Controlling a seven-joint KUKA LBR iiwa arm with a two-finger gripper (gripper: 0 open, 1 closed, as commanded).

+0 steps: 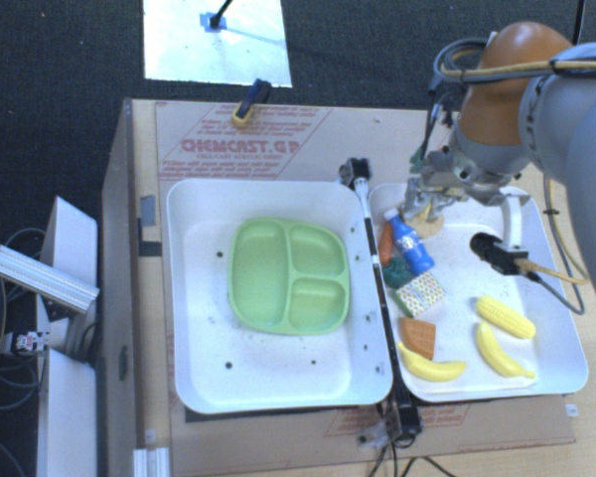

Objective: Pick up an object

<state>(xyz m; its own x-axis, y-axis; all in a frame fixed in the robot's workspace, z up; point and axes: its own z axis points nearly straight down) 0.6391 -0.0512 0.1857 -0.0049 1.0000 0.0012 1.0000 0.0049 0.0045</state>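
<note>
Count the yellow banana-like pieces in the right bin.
3: one at the near edge beside the orange piece, two toward the right side. None seems hidden.

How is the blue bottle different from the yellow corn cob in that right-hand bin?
The blue bottle is blue with a white cap; the corn cob is yellow all over. The bottle lies by the bin's left wall near the gripper, touching other items; the corn cob lies apart, toward the right. The bottle tapers to a neck; the cob is evenly rounded. Both lie on their sides in the right bin.
</note>
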